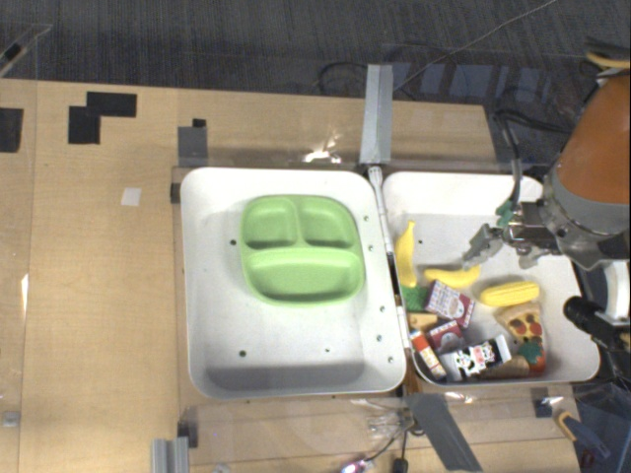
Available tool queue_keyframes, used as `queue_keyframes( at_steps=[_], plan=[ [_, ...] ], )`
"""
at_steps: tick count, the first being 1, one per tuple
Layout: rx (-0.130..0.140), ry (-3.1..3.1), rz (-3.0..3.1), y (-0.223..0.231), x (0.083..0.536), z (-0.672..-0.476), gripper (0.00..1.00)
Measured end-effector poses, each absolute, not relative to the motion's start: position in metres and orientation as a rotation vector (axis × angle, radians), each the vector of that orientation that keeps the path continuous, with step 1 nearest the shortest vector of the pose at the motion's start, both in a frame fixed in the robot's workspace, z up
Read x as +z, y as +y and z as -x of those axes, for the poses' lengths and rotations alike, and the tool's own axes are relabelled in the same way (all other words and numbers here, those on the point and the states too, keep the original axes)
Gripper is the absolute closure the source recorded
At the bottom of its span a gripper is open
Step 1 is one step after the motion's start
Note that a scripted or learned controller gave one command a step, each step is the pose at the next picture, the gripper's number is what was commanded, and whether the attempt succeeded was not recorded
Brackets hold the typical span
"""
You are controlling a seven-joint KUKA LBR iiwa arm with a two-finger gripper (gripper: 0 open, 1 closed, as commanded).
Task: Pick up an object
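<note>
Two white bins sit side by side on the desk [89, 294], split by a grey rail [376, 126] that runs up past their top edges. The left bin [212, 353] carries a green tray [299, 247] with three compartments, lying flat near the bin's middle. The right bin [444, 205] holds a heap of small things crowded into its lower half. A banana [404, 254] stands almost on end against the bin's left wall. Just right of it lies a second yellow piece [453, 277], and further right a corn cob [509, 292] lies nearly level. Below the corn sits a pizza slice [524, 321] with dark toppings. A small dark red box [450, 306] lies tilted between the banana and the pizza, and a white carton [475, 357] with dark print rests near the bin's front edge among a few more bits too small to make out. The arm [596, 156] comes in from the right, its orange band large at the frame's edge. The end effector [485, 244] hangs over the upper part of the right bin, above and just right of the yellow piece, pointing left and down. Its grey fingers [481, 241] look spread a little with nothing between them. The toys all lie in the bin, apart from the fingers.
</note>
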State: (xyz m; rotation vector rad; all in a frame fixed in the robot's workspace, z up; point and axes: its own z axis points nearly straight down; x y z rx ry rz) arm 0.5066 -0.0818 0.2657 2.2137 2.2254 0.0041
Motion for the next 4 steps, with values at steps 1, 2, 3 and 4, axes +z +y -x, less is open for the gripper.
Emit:
queue_keyframes(
  at_steps=[1,2,3,4],
  plan=[
    [0.002,2.315,-2.121,-0.134,0.166,-0.535,0.0],
    [0.005,2.319,-2.112,-0.178,0.191,-0.512,0.0],
    [0.018,2.417,-1.971,-0.15,0.111,-0.57,0.0],
    [0.029,2.41,-1.956,-0.143,0.103,-0.564,0.0]
  ],
)
